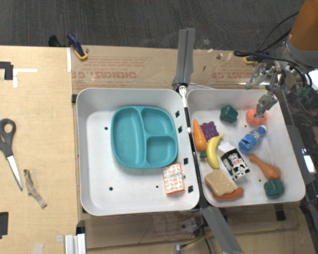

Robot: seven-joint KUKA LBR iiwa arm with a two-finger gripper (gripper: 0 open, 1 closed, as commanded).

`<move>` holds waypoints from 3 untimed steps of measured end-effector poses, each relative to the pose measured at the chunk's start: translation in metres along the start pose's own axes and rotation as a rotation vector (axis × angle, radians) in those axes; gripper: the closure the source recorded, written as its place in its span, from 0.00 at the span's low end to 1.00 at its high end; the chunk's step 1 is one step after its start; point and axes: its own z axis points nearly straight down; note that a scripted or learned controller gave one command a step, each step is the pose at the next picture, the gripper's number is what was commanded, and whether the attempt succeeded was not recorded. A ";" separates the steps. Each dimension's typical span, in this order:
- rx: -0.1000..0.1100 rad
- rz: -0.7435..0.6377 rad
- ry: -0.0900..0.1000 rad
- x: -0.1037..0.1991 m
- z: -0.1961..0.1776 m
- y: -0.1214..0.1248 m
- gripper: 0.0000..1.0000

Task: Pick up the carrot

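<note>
Carrot lies in the right bin, hard against that bin's left wall, just beside the divider between the two bins. Its long axis runs roughly up and down the view, tilted slightly; the thick orange end points toward the near side, where a bit of green shows at about the base, and the narrow tip points toward the far rim. A purple grape bunch sits touching or nearly touching its right side, and a banana curves just to the right of its lower end, so the open room around it is slim: wall on the left, fruit on the right.

Gripper hangs over the far right part of the same bin, well apart from the carrot, above a pinkish-orange round item. Whether its fingers are apart or together I cannot tell from this angle; nothing is seen between them.

Elsewhere in the right bin are a green pepper, a blue bottle, a small carton, a slice of bread and a second green piece. The left bin holds a teal divided plate and a small box near its right wall. Scissors lie on the worktop to the left.
</note>
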 end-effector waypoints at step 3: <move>-0.001 -0.147 0.001 0.124 0.134 -0.051 0.00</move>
